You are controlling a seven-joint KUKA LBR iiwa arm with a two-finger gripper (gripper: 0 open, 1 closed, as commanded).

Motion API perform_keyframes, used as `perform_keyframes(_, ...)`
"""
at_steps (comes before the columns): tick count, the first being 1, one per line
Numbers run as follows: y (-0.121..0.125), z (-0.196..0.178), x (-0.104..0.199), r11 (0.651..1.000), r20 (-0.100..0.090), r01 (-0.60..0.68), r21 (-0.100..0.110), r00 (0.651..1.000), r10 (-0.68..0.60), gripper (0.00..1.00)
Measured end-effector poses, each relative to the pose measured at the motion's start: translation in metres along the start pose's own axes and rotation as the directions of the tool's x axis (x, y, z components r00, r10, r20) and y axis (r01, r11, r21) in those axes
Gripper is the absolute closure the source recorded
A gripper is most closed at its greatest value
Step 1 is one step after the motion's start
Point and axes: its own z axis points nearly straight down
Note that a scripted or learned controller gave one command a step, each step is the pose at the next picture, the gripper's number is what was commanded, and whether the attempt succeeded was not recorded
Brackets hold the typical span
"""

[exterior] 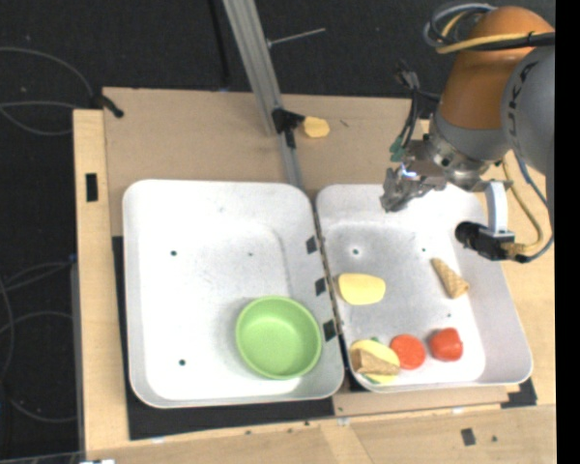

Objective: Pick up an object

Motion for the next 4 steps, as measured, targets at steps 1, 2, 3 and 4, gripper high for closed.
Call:
perform_keyframes(1, 0.002, -0.052, -0.001, 1.000, 0.001, 0.001, -0.001, 1.000, -0.001, 1.00)
perform_keyframes(2, 0.014, -0.048, 0.058, 1.000, 0.000, 0.004, 0.004, 1.000, -0.004, 1.00)
perform_keyframes(3, 0.019, -0.034, 0.098, 1.000, 0.001, 0.002, 0.007, 1.000, -0.002, 1.00)
perform_keyframes(4, 0.022, -0.029, 0.158, 1.000, 0.000, 0.004, 0.005, 1.000, -0.004, 1.00)
